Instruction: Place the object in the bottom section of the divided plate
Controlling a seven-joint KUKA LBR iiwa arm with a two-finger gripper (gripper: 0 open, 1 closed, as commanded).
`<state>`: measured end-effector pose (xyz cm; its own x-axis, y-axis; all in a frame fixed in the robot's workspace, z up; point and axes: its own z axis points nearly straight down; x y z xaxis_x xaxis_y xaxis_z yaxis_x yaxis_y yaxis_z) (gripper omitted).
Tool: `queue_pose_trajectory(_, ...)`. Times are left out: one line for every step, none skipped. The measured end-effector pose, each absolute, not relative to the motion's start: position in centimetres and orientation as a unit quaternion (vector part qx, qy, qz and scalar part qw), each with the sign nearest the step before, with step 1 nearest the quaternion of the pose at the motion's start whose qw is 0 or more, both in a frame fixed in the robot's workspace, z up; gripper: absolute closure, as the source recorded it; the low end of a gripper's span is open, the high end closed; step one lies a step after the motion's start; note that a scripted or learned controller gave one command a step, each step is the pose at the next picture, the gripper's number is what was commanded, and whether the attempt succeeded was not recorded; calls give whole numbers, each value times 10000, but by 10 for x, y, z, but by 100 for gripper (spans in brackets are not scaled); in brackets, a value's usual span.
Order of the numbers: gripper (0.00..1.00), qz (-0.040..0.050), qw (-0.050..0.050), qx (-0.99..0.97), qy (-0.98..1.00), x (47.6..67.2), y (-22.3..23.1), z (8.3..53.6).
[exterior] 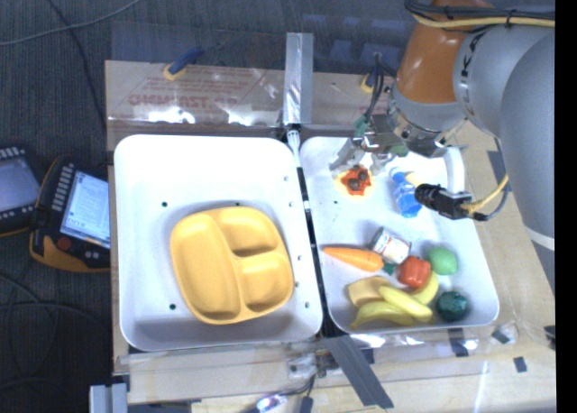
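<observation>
Claw point(361, 163) hangs in the right bin's point(482, 249) far-left corner, fingertips just over a small orange-red toy point(357, 181). Cannot tell whether the fingers are parted or have closed on the toy; wrist and cabling mask them.

Landmark: yellow divided plate point(233, 262), in the left bin point(144, 186).
- Near, right of plate: bananas point(389, 306), dark green vegetable point(452, 304), red pepper point(414, 270), lime-green fruit point(443, 261).
- Mid, just right of plate across the bin walls: carrot point(353, 258), small white can point(391, 244).
- Far, right of plate: blue bottle point(405, 195), the orange-red toy beneath the claw.

Likely task object is that toy. Judged light, rigid plastic, smooth and lumpy, apt to squirt out; pinch across its middle.

Hard to read: toy's exact identity, too small. Plate's bottom section taken as the large nearest compartment. Arm's body cut off at right.
</observation>
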<state>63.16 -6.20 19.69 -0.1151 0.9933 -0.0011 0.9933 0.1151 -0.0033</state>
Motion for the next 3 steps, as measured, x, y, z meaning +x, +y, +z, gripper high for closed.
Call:
queue_pose_trajectory(100,23,18,-7171,-6970,636,66,181)
queue_pose_trajectory(100,27,10,-6891,-7247,577,112,214)
queue_pose_trajectory(100,26,16,-6489,-7609,544,197,178)
